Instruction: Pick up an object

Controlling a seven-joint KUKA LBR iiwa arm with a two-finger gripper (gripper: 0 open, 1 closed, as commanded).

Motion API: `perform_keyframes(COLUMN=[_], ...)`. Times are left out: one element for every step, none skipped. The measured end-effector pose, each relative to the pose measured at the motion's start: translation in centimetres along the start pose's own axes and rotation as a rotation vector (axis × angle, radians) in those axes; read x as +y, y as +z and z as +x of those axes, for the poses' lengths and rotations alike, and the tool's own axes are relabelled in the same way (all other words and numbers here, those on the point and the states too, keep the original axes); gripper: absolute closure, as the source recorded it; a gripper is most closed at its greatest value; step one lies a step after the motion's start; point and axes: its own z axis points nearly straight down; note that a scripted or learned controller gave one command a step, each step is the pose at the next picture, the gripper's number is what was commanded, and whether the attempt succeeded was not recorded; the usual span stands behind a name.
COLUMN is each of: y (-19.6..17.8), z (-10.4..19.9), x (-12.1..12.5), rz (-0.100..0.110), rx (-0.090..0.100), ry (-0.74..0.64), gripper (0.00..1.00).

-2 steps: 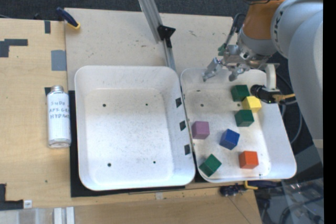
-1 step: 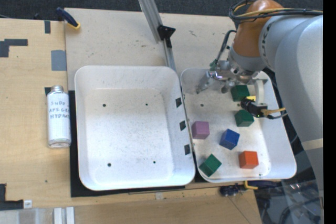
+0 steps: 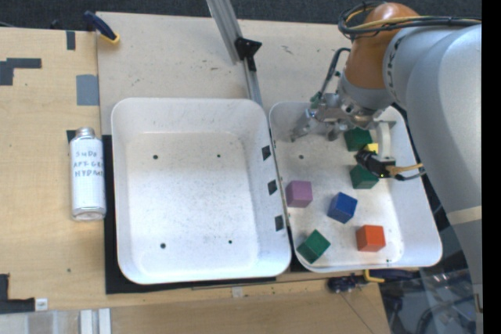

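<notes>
Purple cube (image 3: 299,193), right bin (image 3: 415,246): apparently light, rigid, flat-sided; grip opposite faces; end effector (image 3: 301,131) state cannot be told.

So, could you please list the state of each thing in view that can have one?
Tool: low over the right bin's far end, grip unclear.
Purple cube: loose on right bin floor.
Blue cube: loose, tilted.
Orange cube: loose.
Green cube: loose, near front rim.
Spray can: lying beside left bin.

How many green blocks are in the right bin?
3: one at the front, one mid-right, one farther back by the arm. The arm may hide more.
</notes>
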Motion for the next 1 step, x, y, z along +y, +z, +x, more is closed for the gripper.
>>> perform_keyframes(y=[-1.09], z=[0.09], x=[0.05], rz=[-0.001], rx=[0.000], ry=[-0.001], gripper=[1.00])
